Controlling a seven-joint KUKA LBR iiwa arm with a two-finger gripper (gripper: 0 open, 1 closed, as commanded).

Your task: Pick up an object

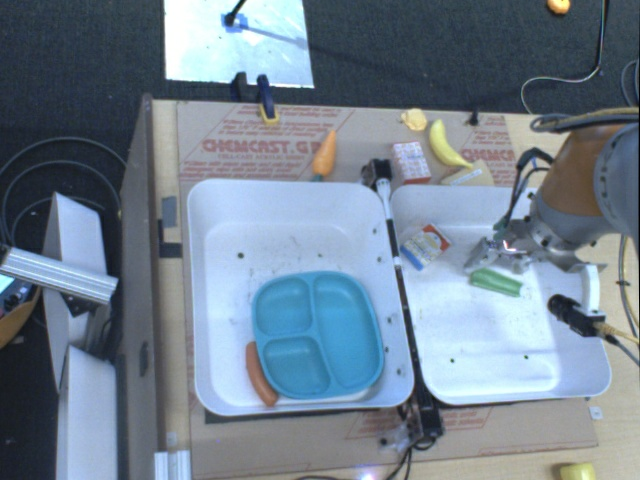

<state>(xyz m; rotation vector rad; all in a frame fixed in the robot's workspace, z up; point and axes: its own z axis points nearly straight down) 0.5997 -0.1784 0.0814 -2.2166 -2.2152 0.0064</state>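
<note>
I see the gripper (pixel 490 256) low in the right bin (pixel 520 368), just above the green piece (pixel 497 283); whether they touch I cannot tell. I cannot tell how the jaws stand. A small packet (pixel 422 245) lies near the bin's left wall. The left bin (pixel 225 268) holds a blue tray (pixel 317 334) and a sausage (pixel 260 374).

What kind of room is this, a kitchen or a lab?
Probably a robot lab. A grey and orange arm reaches over two white bins on a bench, with toy food like a banana and carrot, and cables on the dark carpet.
</note>
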